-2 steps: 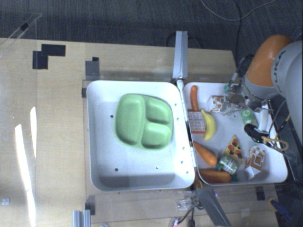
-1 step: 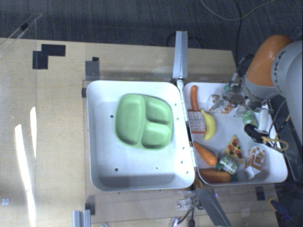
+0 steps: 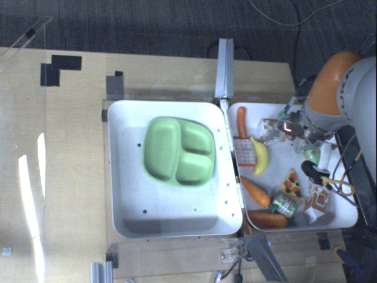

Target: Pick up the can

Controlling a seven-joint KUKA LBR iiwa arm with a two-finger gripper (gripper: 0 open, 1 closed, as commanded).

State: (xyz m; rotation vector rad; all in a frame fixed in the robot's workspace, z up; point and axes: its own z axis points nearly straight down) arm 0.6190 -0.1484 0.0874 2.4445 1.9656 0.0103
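1. Bench [image 3: 70,175]: pale wood surface carrying two shallow white bins side by side, with black tape marks near its far left corner.
2. Left bin [image 3: 126,205]: the larger tray, holding one object.
3. Right bin [image 3: 347,217]: narrower tray, crowded with small items; the arm reaches over its far right part.
4. Arm [image 3: 353,93]: grey, with an orange band above the wrist, entering from the right edge of the view.
5. Green divided plate [image 3: 178,151]: three compartments, lying in the upper middle of the left bin.
6. Hand [image 3: 277,128]: poised over the upper part of the right bin, just right of the banana; whether it is apart or together cannot be told, and no object is seen within it.
7. Orange carrot-shaped item [image 3: 255,191]: lies slantwise at the bin's left side, below the banana.
8. Second orange item [image 3: 268,219]: lies along the near edge of the right bin.
9. Banana [image 3: 260,155]: yellow, upright in the view, beside a small printed card [image 3: 245,152].
10. Sausage-shaped red item [image 3: 241,121]: at the far left corner of the right bin.
11. Can [image 3: 284,204]: small, greenish label, lying on its side in the lower middle of the right bin, between the two orange items, well apart from the hand.
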